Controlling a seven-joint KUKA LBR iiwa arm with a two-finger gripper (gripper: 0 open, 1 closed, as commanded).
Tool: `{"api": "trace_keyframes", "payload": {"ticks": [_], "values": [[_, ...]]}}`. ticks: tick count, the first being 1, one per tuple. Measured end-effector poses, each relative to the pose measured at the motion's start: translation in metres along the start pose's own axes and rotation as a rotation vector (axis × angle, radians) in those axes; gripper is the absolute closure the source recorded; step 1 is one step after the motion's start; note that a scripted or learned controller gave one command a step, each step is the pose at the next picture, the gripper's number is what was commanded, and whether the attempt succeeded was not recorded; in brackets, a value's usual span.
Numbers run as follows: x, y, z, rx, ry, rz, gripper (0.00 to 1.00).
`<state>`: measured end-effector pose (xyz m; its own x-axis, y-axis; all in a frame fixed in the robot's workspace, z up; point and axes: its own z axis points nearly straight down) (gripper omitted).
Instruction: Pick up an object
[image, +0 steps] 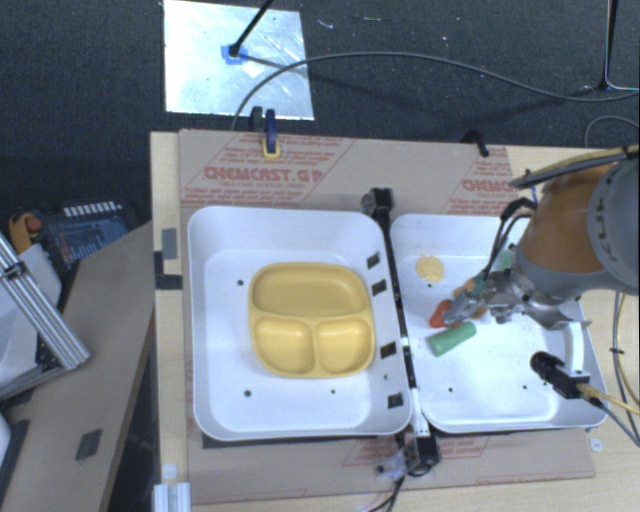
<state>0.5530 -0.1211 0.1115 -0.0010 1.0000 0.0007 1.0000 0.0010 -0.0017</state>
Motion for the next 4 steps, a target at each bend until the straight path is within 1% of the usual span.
{"api": "trace_keyframes", "payload": {"ticks": [1,2,4], "values": [[0.000,0.000,0.028,-0.001,0.000,0.000,0.00],[0.000,0.001,0.016,-0.004,-0.001,0.000,1.00],[0.016,0.014,-0.083,-0.009,-0.002,-0.004,1.00]]}}
